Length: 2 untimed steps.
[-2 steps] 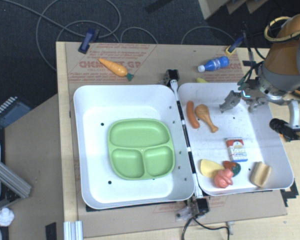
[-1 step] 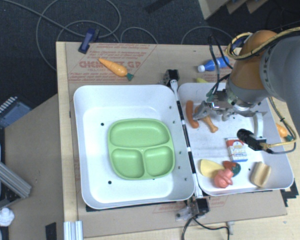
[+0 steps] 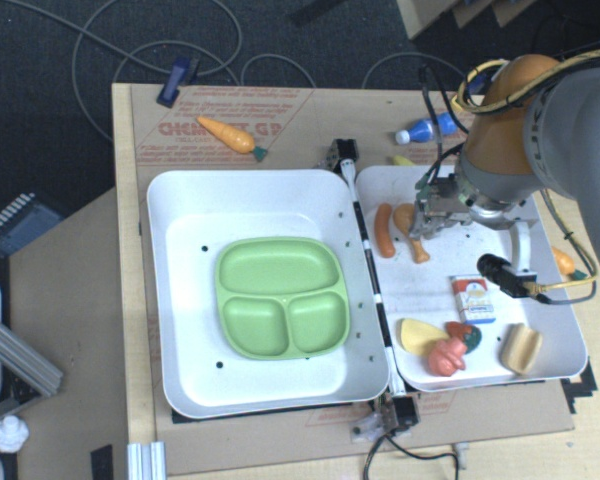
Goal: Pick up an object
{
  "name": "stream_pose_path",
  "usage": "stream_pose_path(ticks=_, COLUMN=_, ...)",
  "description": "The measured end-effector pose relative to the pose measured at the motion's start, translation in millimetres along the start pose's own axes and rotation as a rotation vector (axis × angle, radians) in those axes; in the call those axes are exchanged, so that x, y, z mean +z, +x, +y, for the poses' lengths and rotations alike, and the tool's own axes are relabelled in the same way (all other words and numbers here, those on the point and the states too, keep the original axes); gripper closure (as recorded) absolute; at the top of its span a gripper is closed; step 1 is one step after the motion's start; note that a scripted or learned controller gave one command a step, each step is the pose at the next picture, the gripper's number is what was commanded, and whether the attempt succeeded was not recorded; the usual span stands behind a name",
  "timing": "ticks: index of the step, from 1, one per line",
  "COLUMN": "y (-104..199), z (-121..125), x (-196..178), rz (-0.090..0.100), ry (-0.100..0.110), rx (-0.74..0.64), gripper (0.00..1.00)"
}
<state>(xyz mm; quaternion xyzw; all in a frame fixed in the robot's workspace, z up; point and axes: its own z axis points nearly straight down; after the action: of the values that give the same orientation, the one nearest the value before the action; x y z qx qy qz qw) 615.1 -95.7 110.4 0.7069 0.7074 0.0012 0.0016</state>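
Note:
My gripper (image 3: pixel 432 218) hangs low over the back left part of the right bin (image 3: pixel 550 368). Directly at its tip lies a small orange-tan piece (image 3: pixel 412 230), partly hidden by the gripper. Just left of that, a reddish sausage (image 3: pixel 383 230) lies lengthwise by the bin's left wall. Nearer the front I see a small red, white and blue carton (image 3: pixel 473 300), a yellow wedge (image 3: pixel 416 335), a pink and red toy (image 3: pixel 448 353) and a tan bread-like block (image 3: pixel 520 348).
The left bin (image 3: pixel 175 268) holds a green divided plate (image 3: pixel 280 296). On the bench behind the bins lie an orange carrot (image 3: pixel 230 135), a blue and white bottle (image 3: pixel 425 130) and a blue clip (image 3: pixel 175 83). A small orange thing (image 3: pixel 563 261) sits at the right bin's right wall.

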Motion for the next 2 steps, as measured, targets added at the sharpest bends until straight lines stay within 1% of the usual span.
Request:
stream_pose_path(ticks=1, y=15.6, z=-53.0, x=-76.9, rz=0.001, ry=0.001, rx=0.000, gripper=1.00)
stream_pose_path(ticks=2, y=15.5, z=-54.0, x=-74.5, rz=0.002, ry=0.005, rx=0.001, gripper=0.00)
